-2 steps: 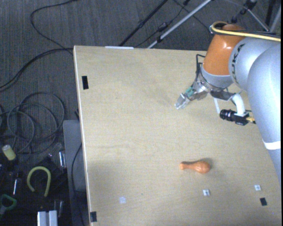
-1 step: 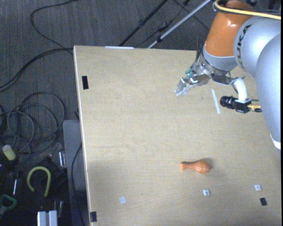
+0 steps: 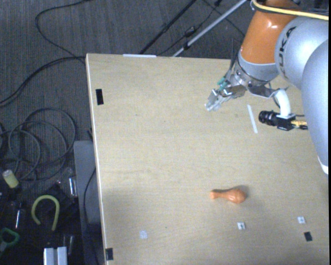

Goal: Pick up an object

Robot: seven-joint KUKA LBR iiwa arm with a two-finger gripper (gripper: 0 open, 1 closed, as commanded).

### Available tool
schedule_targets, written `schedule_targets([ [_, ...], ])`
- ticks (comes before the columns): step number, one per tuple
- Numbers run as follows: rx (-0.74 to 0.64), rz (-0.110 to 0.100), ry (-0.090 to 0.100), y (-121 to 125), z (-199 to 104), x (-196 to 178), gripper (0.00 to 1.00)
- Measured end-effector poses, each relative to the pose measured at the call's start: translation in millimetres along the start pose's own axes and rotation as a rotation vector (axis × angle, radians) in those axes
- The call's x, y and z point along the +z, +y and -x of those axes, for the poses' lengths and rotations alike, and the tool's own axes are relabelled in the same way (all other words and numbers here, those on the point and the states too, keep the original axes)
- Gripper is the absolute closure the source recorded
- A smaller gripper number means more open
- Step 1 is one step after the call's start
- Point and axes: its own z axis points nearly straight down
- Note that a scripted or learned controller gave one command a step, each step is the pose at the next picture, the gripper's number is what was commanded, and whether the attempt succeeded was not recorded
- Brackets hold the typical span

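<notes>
A small orange gourd-shaped object (image 3: 230, 195) lies on its side on the tan bench top (image 3: 154, 148), toward the lower right. My gripper (image 3: 214, 102) hangs over the upper middle of the bench, well above and slightly left of the orange object, apart from it. It looks small and blurred from this angle. The grey arm with its orange band (image 3: 267, 32) comes in from the upper right.
A thin white stick (image 3: 252, 118) lies just right of the gripper. A black and yellow fitting (image 3: 280, 119) juts out beside the arm. Small markers (image 3: 241, 225) dot the bench's lower right. Cables and tools lie on the floor to the left.
</notes>
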Motion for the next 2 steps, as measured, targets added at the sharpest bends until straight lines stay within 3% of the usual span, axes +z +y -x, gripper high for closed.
schedule_targets([
  [1, 0.0, 0.001, 0.001, 0.7, -0.7, -8.7, 1.0],
  [2, -0.343, -0.002, -0.001, -2.6, 5.1, 12.5, 1.0],
])
